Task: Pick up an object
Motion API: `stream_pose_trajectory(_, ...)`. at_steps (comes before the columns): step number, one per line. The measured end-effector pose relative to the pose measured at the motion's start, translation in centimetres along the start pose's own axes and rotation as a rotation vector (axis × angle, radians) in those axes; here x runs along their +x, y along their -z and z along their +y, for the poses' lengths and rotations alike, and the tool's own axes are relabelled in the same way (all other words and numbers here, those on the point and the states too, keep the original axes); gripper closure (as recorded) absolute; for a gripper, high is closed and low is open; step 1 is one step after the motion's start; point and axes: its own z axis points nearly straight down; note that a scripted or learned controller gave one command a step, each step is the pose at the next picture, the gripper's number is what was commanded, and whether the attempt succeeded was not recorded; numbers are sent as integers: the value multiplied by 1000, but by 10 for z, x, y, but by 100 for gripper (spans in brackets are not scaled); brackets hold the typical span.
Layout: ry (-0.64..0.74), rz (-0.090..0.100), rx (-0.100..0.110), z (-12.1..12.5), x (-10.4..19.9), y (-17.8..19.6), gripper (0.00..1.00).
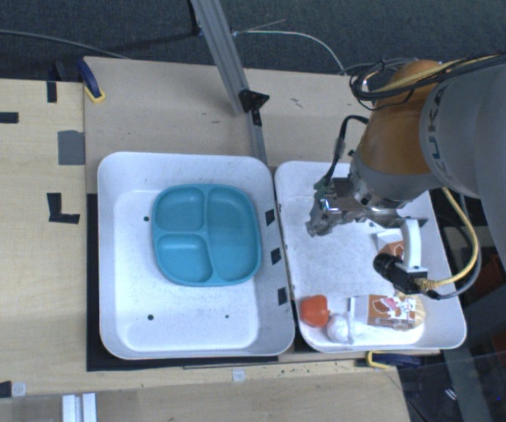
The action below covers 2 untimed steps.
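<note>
Camera view: left bin (121, 236) holds blue tray (206, 235); claw (321, 221) state unclear.

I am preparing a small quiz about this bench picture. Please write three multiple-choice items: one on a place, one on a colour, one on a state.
1. Where does the divided plate lie?
A. left bin
B. right bin
C. on the bench

2. What colour is the plate?
A. red
B. teal blue
C. yellow

3. How does the gripper stand?
A. over the right bin
B. over the left bin
C. outside both bins

Key: 1 A, the plate rests in the left bin. 2 B, its surface is teal blue. 3 A, it hangs above the right bin's bare floor.
</note>
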Motion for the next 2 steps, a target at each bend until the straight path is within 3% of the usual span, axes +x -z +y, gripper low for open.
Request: stream_pose_trajectory(2, 1, 0, -1, -8, 106, 14, 100)
